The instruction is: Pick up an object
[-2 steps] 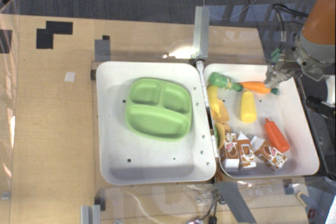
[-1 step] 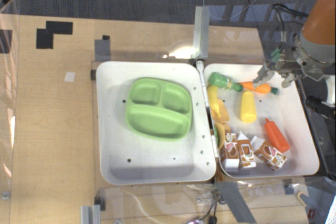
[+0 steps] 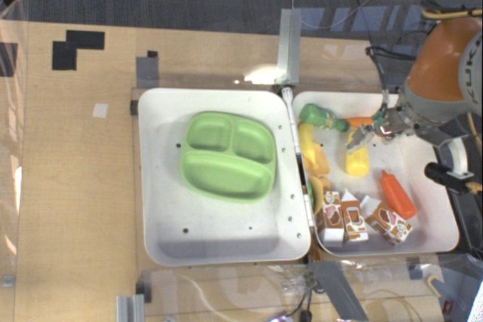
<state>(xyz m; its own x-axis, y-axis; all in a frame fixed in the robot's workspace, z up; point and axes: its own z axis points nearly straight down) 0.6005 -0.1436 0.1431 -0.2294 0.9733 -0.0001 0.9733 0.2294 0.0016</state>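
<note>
1. Two shallow white bins are seen side by side on the bench: the left bin (image 3: 151,162) and the right bin (image 3: 438,237).
2. A green divided tray (image 3: 226,156) is carried by the left bin, lying near the middle and somewhat toward the far edge, with three compartments visible.
3. The arm (image 3: 445,64), grey with an orange band, is seen reaching in over the far right corner of the right bin.
4. The gripper (image 3: 364,136) is held low over the far half of the right bin, just above a yellow bottle-shaped object (image 3: 356,161). Whether its tips are spread or pressed together cannot be told, and nothing is seen pinched between them.
5. A green object (image 3: 317,116) is found near the far left corner of the right bin, with an orange carrot-like piece (image 3: 359,121) just beside it toward the gripper.
6. A yellow banana-like object (image 3: 312,151) is laid along the left wall of the right bin, near the yellow bottle-shaped object.
7. An orange-red bottle (image 3: 397,194) is laid tilted in the right half of the right bin, toward the near edge.
8. Several small brown-and-white cartons (image 3: 347,219) are clustered along the near edge of the right bin, and one (image 3: 391,224) is touching the lower end of the orange-red bottle.
</note>
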